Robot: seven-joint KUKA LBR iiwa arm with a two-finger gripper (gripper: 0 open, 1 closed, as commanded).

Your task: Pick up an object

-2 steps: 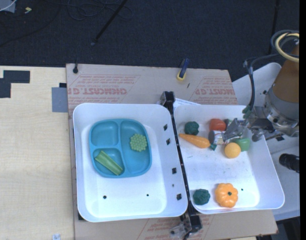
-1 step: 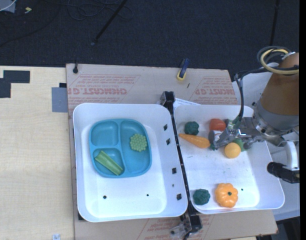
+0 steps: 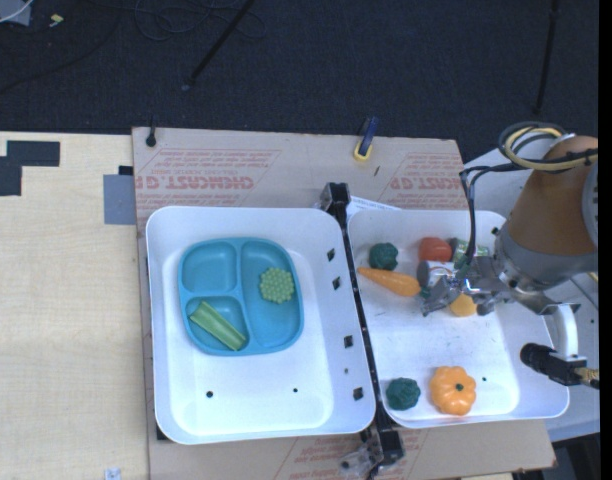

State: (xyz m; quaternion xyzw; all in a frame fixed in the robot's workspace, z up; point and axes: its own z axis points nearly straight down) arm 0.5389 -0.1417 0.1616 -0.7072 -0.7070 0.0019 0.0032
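The gripper [image 3: 442, 294] hangs low in the right bin [image 3: 486, 408], just beside the carrot [image 3: 389, 281] and a yellow piece [image 3: 464, 306]; how wide it stands I cannot tell. A pumpkin [image 3: 453, 389] and broccoli [image 3: 403, 393] lie near the front wall, well apart from the gripper, while the left bin [image 3: 246, 408] bears a blue tray [image 3: 208, 267]

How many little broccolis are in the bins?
2. One broccoli sits near the top of the right bin, beside the carrot. The other broccoli sits at the bottom, beside the pumpkin. The gripper might hide more.
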